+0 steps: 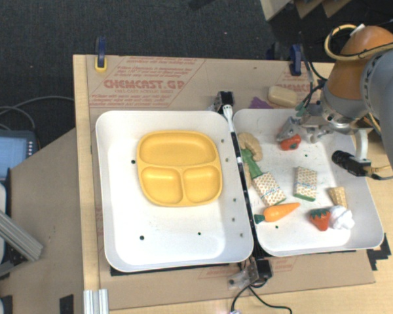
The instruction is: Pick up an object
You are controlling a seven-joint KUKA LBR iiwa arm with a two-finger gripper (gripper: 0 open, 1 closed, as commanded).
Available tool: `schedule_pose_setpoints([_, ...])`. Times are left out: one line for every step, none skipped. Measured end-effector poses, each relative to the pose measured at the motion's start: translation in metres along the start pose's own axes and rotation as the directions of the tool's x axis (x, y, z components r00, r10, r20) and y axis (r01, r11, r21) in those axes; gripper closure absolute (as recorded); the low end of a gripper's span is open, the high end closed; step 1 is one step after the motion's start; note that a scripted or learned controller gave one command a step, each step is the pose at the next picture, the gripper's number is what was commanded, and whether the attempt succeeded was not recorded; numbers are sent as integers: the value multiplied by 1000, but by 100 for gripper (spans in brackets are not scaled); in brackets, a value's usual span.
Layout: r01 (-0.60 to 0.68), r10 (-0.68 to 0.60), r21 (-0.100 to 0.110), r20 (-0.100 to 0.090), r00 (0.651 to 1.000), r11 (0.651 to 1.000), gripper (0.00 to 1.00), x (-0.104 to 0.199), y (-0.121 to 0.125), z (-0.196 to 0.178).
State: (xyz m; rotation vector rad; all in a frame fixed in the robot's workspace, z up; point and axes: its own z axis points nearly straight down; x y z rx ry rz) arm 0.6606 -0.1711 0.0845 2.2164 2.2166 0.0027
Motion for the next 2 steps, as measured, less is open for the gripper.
schedule_pose_setpoints([1, -1, 0, -1, 1000, 1000, 100, 2, -1, -12])
schedule_pose_setpoints([7, -7, -3, -3, 1000, 1000, 100, 70, 2, -71])
